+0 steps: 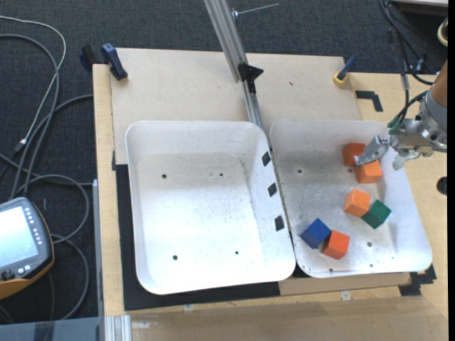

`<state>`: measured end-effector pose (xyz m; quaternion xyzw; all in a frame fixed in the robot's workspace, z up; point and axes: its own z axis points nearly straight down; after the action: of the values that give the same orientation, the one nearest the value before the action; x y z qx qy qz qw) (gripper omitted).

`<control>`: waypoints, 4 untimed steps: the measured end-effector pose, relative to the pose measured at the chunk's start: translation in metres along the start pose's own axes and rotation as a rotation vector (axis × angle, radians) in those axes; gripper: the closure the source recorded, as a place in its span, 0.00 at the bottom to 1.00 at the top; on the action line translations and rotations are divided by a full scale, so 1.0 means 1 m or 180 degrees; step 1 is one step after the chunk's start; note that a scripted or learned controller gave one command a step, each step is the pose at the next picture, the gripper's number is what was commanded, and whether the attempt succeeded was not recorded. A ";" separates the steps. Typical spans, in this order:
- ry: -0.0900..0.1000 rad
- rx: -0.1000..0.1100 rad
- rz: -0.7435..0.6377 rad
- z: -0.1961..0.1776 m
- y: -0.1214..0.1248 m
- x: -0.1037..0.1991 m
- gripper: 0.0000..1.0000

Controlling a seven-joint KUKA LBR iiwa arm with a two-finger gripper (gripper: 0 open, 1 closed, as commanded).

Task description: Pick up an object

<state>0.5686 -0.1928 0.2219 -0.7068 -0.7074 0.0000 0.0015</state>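
Several small blocks lie in the right bin (398, 251). Two orange blocks (352, 153) (370, 172) sit close together near the bin's far right. Another orange block (357, 202) touches a green block (376, 214) lower down. A blue block (316, 232) and an orange-red block (335, 244) lie side by side near the front edge. My gripper (386, 155) reaches in from the right and hovers open over the far right of this bin. Its left finger (372, 151) is just above the upper pair of orange blocks. Only white bin floor shows between the fingers.
The left bin (142, 190) stands beside the right one, with black clips along the shared wall (271, 189). A metal pole (226, 30) slants up from the back of the bench. Blue and yellow clamps hold the board's far corners.
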 end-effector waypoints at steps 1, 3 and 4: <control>-0.0015 -0.0027 0.0005 0.089 -0.007 0.039 0.00; 0.0133 0.0200 0.0007 0.126 0.090 -0.016 0.00; 0.0010 0.0011 -0.0013 0.122 0.052 0.042 0.00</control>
<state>0.6204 -0.1507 0.0997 -0.7054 -0.7088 0.0002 0.0037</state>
